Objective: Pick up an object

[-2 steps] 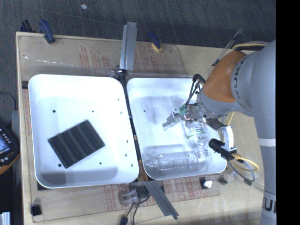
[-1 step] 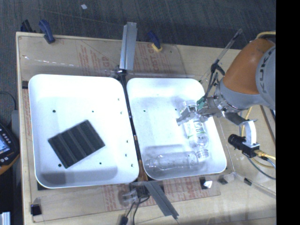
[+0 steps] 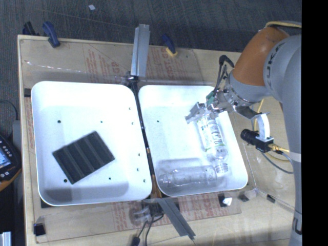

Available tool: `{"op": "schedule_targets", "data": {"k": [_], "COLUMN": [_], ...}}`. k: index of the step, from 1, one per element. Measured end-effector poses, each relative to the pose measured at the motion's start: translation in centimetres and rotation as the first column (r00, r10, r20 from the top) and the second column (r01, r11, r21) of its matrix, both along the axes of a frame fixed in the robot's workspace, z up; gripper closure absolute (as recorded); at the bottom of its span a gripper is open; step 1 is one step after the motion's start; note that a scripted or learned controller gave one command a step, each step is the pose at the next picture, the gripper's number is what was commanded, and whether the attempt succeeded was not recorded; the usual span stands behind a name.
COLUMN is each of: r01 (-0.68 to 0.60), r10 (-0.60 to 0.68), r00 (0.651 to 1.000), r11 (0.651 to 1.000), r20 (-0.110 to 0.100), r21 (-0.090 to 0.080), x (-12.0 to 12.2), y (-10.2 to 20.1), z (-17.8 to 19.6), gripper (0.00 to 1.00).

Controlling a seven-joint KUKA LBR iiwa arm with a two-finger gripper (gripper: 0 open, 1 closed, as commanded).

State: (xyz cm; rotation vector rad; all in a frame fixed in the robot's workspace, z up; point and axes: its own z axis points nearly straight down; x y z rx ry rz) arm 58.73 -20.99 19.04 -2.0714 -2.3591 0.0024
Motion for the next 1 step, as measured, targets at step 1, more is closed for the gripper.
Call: {"op": "schedule_targets", "data": {"k": [1], "r01": [-0.069], "r10": [0.069], "r00": [0.998], "r11": [0.998], "r20": [0.004], "r21": [-0.001], "x": [-0.51], "y": [1.26], "z": [8.83], "gripper": [0.0]}}
